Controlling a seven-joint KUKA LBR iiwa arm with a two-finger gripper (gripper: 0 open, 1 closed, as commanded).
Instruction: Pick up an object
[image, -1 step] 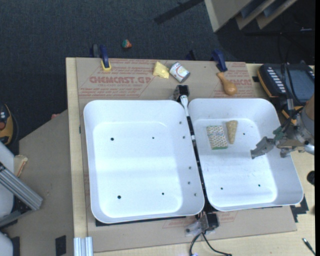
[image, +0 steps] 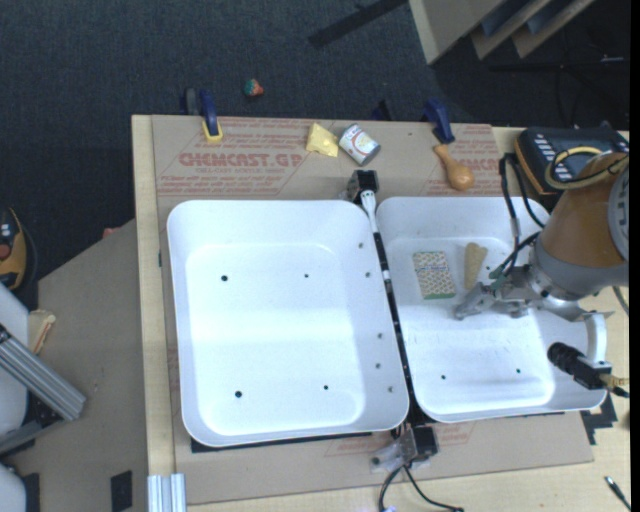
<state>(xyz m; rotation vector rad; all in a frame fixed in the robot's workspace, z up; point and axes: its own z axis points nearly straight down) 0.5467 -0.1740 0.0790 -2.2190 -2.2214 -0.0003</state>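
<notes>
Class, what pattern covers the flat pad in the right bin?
The pad bears small speckled dots, seen in the camera view.

Both bins, the left bin (image: 200, 240) and the right bin (image: 480, 385), are coloured plain white, with small black dots. A speckled green-and-white pad (image: 432, 274) and a tan wooden piece (image: 473, 264) are seen in the right bin. The arm (image: 590, 235) is banded in orange above grey. The bench board (image: 160, 160) is tan, printed with red lettering.

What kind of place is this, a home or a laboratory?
Probably a robotics laboratory: two shallow white plastic bins sit on a clamped cardboard-covered bench, with a grey robot arm reaching in and loose cables.
</notes>
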